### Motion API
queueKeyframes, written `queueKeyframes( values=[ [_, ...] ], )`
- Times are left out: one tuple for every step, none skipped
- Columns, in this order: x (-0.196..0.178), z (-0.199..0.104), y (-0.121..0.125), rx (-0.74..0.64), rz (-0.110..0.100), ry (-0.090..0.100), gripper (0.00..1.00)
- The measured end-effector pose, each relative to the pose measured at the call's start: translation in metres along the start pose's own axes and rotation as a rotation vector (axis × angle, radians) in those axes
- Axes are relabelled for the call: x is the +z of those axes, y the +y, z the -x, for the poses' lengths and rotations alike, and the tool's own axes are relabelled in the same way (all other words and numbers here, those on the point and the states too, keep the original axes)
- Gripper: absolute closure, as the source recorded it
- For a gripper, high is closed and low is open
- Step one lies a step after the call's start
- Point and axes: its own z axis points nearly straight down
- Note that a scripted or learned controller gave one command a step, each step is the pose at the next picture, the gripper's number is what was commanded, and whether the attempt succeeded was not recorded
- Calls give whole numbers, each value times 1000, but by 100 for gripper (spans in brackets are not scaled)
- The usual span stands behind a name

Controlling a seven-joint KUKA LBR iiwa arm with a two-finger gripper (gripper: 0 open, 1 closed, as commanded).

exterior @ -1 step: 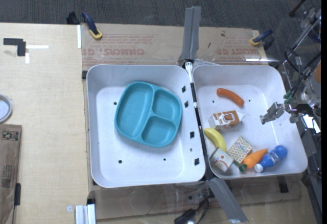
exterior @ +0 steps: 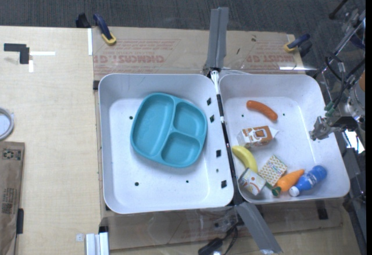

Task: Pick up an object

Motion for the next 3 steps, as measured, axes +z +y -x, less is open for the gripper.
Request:
queueKeyframes(
  values=[
    [0, 0, 0, 1, 0, 0, 0],
    [91, -89, 57, -78, 31, -5, 0],
    [82, -85, 57, -75, 32, -10, 100]
  ],
)
